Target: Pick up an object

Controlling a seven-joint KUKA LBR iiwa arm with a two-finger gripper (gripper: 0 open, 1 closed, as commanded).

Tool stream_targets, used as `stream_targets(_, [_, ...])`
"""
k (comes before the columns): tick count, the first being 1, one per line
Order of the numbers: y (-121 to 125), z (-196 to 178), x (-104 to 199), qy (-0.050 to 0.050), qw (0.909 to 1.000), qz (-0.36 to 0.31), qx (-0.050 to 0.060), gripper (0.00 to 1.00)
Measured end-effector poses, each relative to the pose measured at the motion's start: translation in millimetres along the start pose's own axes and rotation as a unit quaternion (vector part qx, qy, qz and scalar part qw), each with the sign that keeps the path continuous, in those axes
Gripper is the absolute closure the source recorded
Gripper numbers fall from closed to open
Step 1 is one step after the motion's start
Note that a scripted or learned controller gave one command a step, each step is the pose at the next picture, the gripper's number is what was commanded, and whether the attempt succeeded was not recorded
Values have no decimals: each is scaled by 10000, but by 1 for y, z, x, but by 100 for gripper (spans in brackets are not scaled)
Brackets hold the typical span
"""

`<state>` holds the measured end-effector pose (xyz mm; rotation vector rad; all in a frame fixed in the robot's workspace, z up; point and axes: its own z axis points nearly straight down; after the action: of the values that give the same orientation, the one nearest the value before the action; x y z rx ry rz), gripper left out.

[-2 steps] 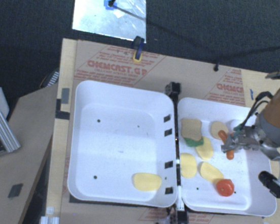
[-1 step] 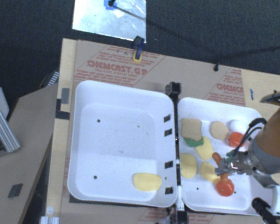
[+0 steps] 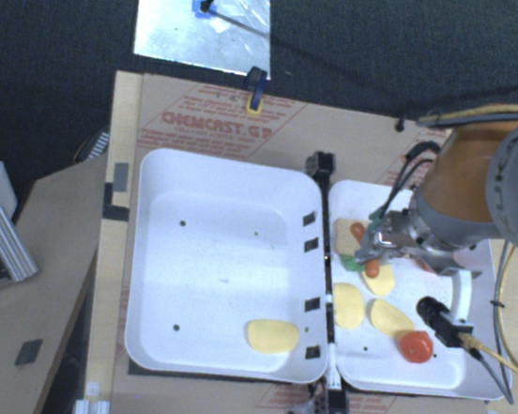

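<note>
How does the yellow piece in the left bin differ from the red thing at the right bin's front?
The yellow piece is a wide, flat oval; the red thing is smaller and rounder. The yellow piece lies alone in the left bin; the red thing shares the right bin with several other pieces. Both lie near their bin's front wall.

Left bin (image 3: 236, 165) and right bin (image 3: 464, 375): smooth white plastic, slightly glossy. Cardboard (image 3: 214, 115) beneath: matt brown, printed. Far sheet (image 3: 171, 10): shiny metal. Floor (image 3: 55, 32): dark, rough, matt. Yellow piece (image 3: 271, 336): smooth, matt. Red piece (image 3: 417, 346): glossy.
</note>
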<state>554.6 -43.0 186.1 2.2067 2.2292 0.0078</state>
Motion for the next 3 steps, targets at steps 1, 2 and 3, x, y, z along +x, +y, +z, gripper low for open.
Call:
stream_targets(1, [-55,2,76,12,10000,7,50,100])
stream_targets(2, [-66,-73,113,13,10000,4,-1,100])
stream_targets(3, [-38,-120,188,14,10000,-6,-4,100])
